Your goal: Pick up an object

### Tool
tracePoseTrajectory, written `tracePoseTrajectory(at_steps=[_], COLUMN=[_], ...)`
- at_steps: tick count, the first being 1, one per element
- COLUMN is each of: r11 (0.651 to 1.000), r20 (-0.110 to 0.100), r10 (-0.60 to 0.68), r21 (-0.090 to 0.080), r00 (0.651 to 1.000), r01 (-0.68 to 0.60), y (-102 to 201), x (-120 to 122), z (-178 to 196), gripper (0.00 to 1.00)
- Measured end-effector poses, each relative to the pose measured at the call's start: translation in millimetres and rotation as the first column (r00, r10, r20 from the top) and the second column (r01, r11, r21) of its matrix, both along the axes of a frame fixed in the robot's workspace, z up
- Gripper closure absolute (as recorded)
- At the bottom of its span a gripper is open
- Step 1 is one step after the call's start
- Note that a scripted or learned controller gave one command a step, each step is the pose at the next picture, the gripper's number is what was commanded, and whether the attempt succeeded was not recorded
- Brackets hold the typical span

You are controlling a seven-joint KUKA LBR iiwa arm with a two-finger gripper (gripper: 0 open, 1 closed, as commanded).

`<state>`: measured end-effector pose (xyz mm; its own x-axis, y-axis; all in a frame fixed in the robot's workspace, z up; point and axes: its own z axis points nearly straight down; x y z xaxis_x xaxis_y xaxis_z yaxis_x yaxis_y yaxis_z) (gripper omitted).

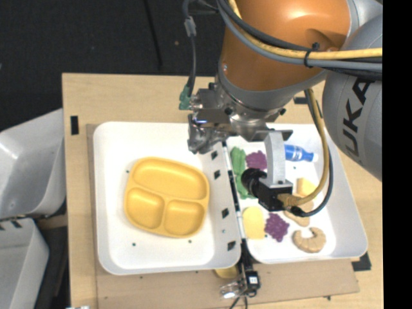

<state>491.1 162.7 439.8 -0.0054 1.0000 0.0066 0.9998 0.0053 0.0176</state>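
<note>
**A:** Where does the gripper sit?

**B:** It hangs over the far right corner of the left bin, close to the ridge where the 2 bins meet. Whether it is open or closed cannot be told, because the wrist blocks that part.

**A:** What is closest to it?

**B:** There are 2 things. A yellow plate with 3 wells lies flat in the left bin. It is to the view's left of the gripper, nearer the camera, and apart from it. Across the ridge on the gripper's other side, a green piece lies in the right bin. A grape bunch lies against it.

**A:** And farther from the gripper?

**B:** A blue-and-white bottle lies on its side, well off to the view's right of the gripper. A small yellow piece lies near the bottle, on its camera side. Well toward the camera from the gripper, a pale block sits by the ridge. A 2nd bunch lies just beside the block. A tan curved piece lies near the right bin's front edge, farthest from the gripper.
</note>
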Motion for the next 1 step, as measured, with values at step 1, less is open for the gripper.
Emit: tracePoseTrajectory(at_steps=[1], r11=[1.000], r20=[-0.028], r10=[-0.008], r21=[-0.012], r00=[1.000], r01=[0.007], y=[-32.8], x=[-2.3], z=[-112.8], gripper=[1.00])
